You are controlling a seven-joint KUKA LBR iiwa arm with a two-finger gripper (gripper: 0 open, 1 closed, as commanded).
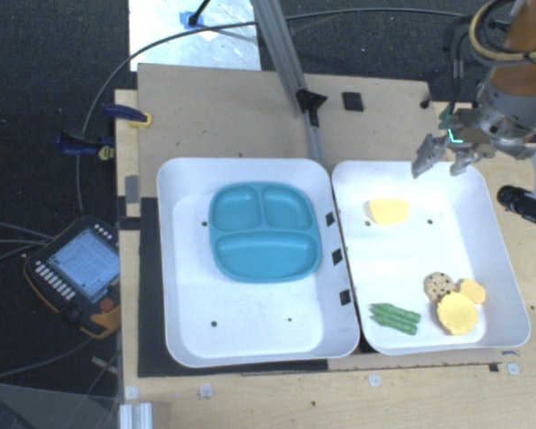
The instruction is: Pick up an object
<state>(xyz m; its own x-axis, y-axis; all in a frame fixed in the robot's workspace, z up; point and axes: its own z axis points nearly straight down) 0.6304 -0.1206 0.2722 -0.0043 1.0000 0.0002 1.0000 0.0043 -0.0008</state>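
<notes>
- Apparently nothing is picked yet: the gripper hangs over the right bin's far edge, jaws spread and bare.
- Nearest candidate, the yellow piece, lies just below-left.

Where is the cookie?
The cookie lies in the right bin, near its front right corner, touching the yellow pieces beside it, with the green beans to its left.

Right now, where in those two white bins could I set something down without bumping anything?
Left bin: the bare strip below the blue plate. Right bin: the middle, between the yellow piece and the green beans. Its bottom right corner is crowded: cookie and yellow rounds.
</notes>
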